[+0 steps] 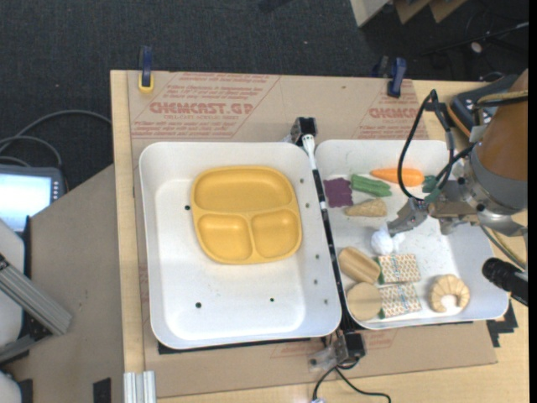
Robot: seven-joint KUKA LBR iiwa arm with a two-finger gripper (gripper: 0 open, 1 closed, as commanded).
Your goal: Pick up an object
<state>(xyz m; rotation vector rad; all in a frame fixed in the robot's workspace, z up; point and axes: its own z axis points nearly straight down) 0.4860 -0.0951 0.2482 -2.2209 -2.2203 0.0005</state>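
Reaching in from three o'clock, the gripper (401, 223) hangs low over the middle of the right bin (436, 151), its grey fingers angled down toward a small white ball (383, 243) that lies just at their seven o'clock. Whether the fingers are spread or pressed together cannot be told at this slant, and nothing is seen between them. Above the wrist, the arm's orange band (510, 145) sits at the bin's three o'clock edge, with black cables looping over it.

Around the gripper lie the bin's toy foods. At its twelve o'clock are a green vegetable piece (371, 185) and an orange carrot (396, 175), side by side near the far wall. At ten o'clock sits a purple piece (338, 192), and a tan piece (366, 210) lies just beside it. Toward six o'clock are two patterned crackers (398, 284), one behind the other, with a bread roll (358, 265) and a round tan biscuit (363, 301) at their nine o'clock side. A croissant (449, 293) rests at the bin's five o'clock corner.

At nine o'clock, the left bin (168, 250) holds a yellow divided plate (247, 213), well apart from the gripper.
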